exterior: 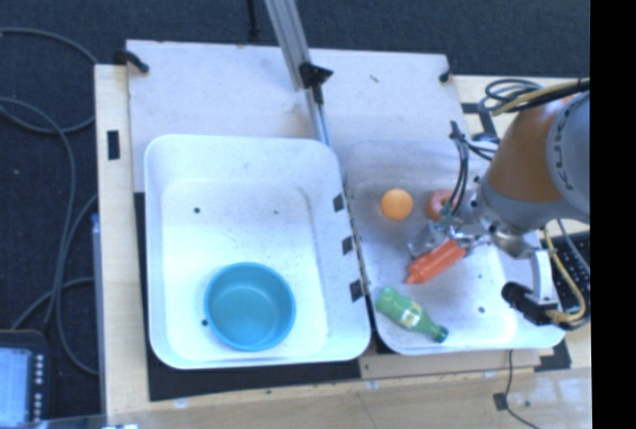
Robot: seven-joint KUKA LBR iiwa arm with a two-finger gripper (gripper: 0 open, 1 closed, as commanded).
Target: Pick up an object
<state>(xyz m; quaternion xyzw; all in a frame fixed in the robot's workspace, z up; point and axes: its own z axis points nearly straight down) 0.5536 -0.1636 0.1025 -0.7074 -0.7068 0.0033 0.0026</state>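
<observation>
Your gripper (444,240) sits over the toy carrot (435,261); jaws' state unclear. It looks light, rigid, slick: grip mid-body.

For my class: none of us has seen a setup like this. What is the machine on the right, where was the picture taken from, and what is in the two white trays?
The picture comes from one fixed camera above a bench, looking down at a slant. The grey and orange shape on the right is a robot arm; its gripper hangs low in the right bin. That bin holds an orange ball, a carrot-like toy right at the gripper, a green bottle lying on its side, and a small red thing partly hidden by the arm. The left bin holds a blue bowl. Whether the gripper holds anything is unclear.
</observation>
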